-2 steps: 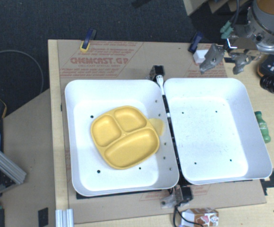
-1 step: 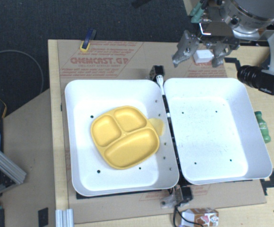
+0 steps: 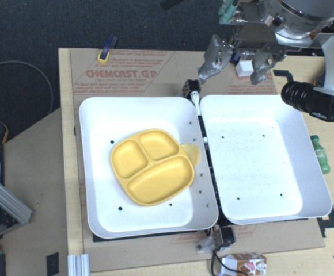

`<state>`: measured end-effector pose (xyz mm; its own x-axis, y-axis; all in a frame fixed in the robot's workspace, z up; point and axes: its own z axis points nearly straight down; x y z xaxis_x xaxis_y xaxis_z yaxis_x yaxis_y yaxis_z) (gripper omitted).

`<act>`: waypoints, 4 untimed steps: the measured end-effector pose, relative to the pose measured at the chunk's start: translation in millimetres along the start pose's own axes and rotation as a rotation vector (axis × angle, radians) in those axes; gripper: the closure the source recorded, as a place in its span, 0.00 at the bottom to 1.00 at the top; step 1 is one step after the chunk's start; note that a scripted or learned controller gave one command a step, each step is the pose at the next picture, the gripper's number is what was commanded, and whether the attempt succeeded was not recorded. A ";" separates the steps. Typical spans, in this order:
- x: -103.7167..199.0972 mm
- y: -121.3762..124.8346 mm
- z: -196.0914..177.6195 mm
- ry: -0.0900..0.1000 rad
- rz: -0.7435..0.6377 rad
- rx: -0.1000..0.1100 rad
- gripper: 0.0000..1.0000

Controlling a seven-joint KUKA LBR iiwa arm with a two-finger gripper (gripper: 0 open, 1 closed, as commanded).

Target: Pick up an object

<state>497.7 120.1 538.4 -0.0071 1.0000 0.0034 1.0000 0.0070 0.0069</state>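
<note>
Holds a yellow divided plate (image 3: 152, 167) in left bin (image 3: 92, 154) (near centre); beside right bin (image 3: 305, 171). Gripper (image 3: 234, 69) spread wide, gripping nothing, top of frame.

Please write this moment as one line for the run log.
stage: before pick | gripper: open, nothing held, above bench behind bins | plate: yellow, in left bin | right bin: no object seen
</note>
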 end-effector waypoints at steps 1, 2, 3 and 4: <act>41.1 -19.3 3.0 -0.002 0.000 0.008 0.00; 40.1 -18.5 3.3 -0.004 0.005 0.008 0.00; 40.6 -17.9 -7.7 -0.003 0.004 0.005 1.00; 75.8 -18.7 30.7 -0.005 0.003 0.013 1.00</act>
<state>478.6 195.8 507.9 -0.0044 1.0000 -0.0016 1.0000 0.0044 -0.0060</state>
